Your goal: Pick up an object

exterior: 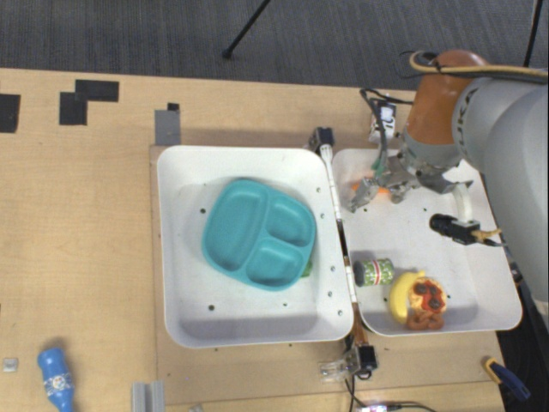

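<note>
**Green and closest: the can (375,272) lies straight toward the near rim from the gripper (364,194)**

We see the gripper low in the far left corner of the right bin (403,239), close to the wall it shares with the left bin (189,316). The arm (502,136) comes in over the right bin's far right side. We cannot tell whether the gripper is open or closed, as the tool is too small and cluttered at this slant. A few orange flecks (371,184) sit right at it. We cannot say whether they belong to the tool or are a small item, so we do not count anything as held.

The clear candidates lie along the right bin's near side. The can rests against the shared wall, almost directly nearward of the gripper and well apart from it. It appears to lie on its side with its long axis across the bin, left to right, though the picture is too coarse to be sure. Just beside it, further right, is a yellow-and-red toy (418,299), lumpier and wider.

We judge that the grasp has not begun. The can is the shortest reach, a run along the wall toward the near rim. If its axis lies as we read it, closing across its short width would suit it. The wall leaves little room on that side, and a round can may roll. A teal plate (260,233) fills the left bin's middle.
</note>
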Motion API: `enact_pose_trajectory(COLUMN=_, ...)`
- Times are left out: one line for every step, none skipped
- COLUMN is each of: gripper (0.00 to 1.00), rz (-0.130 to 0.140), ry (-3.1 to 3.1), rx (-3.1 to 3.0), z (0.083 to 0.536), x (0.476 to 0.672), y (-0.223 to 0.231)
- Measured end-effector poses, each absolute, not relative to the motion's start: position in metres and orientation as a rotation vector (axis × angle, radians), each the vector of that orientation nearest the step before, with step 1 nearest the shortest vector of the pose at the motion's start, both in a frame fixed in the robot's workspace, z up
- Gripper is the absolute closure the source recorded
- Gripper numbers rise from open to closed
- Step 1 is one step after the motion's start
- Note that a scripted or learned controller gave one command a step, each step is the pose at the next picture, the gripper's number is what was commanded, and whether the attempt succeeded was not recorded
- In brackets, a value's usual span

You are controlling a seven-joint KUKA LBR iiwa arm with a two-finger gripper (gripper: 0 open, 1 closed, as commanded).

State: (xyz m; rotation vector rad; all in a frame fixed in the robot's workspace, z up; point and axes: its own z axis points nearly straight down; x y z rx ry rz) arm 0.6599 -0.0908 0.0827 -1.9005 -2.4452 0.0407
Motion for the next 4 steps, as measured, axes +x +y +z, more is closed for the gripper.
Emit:
enact_pose_trajectory(gripper=0.0, rz=0.04, ry=-2.445, rx=-1.901, z=0.0826, x=0.6599, y=-0.0908)
enact_pose_trajectory(gripper=0.0, rz=0.04, ry=-2.445, rx=-1.901, z=0.0825, x=0.6599, y=-0.0908)
enact_pose_trajectory(gripper=0.0, rz=0.04, ry=-2.445, rx=-1.901, z=0.0825, x=0.6599, y=-0.0908)
enact_pose_trajectory(gripper=0.0, rz=0.04, ry=-2.446, rx=-1.901, z=0.0825, x=0.6599, y=-0.0908)
